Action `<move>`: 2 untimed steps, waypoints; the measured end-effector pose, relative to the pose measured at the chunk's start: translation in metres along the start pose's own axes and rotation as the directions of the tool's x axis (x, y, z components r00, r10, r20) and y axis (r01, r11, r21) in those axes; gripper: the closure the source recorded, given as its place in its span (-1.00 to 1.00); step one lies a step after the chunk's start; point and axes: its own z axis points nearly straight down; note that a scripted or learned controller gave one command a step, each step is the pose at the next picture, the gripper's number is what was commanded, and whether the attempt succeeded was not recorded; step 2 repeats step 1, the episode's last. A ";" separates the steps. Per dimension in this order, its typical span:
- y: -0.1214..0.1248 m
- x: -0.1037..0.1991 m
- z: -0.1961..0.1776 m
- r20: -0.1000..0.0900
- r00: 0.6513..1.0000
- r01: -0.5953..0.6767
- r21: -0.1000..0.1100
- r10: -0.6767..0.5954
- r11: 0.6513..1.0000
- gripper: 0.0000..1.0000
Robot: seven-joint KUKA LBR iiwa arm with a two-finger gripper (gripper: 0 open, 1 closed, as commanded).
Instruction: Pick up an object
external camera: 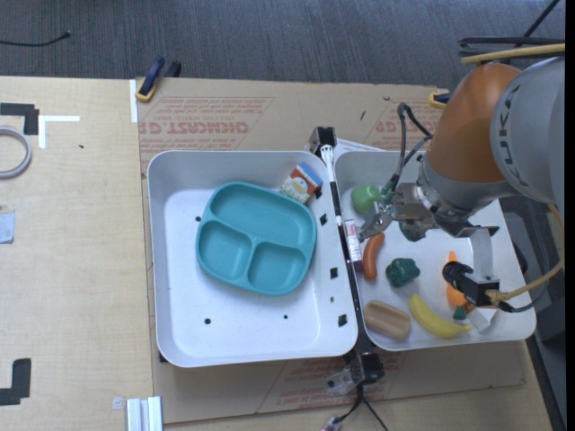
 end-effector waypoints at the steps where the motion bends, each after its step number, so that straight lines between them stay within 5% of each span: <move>1: -0.022 -0.004 0.000 0.000 1.000 -0.005 0.002 0.005 1.000 -1.00; 2: -0.022 -0.004 0.000 0.000 1.000 -0.005 0.002 0.005 1.000 -1.00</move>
